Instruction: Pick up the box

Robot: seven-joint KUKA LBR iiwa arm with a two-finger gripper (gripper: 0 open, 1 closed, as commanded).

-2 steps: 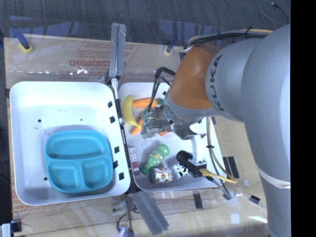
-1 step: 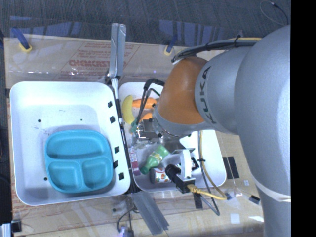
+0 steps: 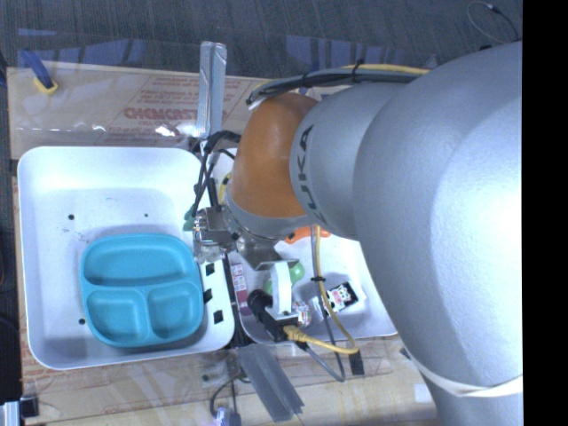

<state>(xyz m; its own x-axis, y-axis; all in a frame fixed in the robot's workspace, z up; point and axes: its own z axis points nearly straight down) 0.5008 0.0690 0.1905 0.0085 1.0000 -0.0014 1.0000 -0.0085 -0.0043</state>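
One bulky grey arm (image 3: 426,193) with its orange band (image 3: 266,167) covers most of the right bin (image 3: 377,318) and hides much of what is inside it. The left bin (image 3: 53,176) holds a teal divided tray (image 3: 138,291) toward its near side. The gripper (image 3: 255,254) hangs low over the right bin's left edge, and whether it is wide or narrow cannot be told. The box (image 3: 343,295), small and white with black and yellow print, lies in the right bin just beside the gripper. A green scrap (image 3: 295,273) and an orange bit (image 3: 306,233) show nearby.
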